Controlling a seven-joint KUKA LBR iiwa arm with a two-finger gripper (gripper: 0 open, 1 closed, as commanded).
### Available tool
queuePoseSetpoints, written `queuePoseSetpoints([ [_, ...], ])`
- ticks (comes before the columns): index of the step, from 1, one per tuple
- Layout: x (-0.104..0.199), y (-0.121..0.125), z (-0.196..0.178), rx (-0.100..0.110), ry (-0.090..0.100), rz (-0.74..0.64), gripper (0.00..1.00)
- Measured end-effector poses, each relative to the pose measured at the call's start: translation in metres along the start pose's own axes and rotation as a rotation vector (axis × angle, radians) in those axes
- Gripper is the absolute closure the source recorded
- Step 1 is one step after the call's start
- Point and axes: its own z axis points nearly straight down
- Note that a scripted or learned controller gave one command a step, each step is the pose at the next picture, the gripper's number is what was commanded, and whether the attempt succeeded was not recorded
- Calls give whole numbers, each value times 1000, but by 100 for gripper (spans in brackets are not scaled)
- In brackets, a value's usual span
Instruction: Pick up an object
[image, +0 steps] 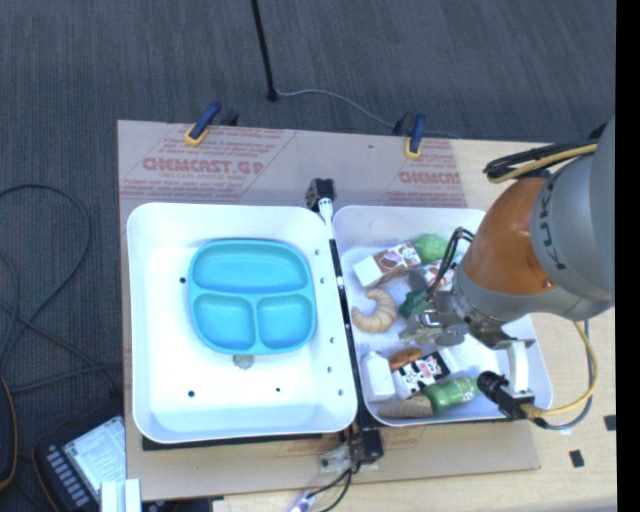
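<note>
I see the arm (530, 250) reaching in from the right, bent low over the right bin (350, 300), its hand (432, 322) down among the clutter at mid-bin. I cannot tell its grip state. A croissant (375, 310) lies just left of the hand, a green piece (432, 245) above, and a green packet (452, 392) below. The blue tray (250, 295) sits in the left bin (160, 330).

The floor (100, 60) is dark grey carpet with a fine ribbed texture. A black cable (30, 290) loops across it at left, and a thin black pole (262, 50) rises at top. The surface (230, 160) is brown printed cardboard, fixed at its far edge by two blue-and-yellow clamps (204, 122).
</note>
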Motion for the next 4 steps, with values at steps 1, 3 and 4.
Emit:
queuePoseSetpoints([
  [1,0,0,0,1,0,0,0],
  [3,3,-22,18,-2,1,0,100],
  [4,63,20,-92,9,4,-2,100],
])
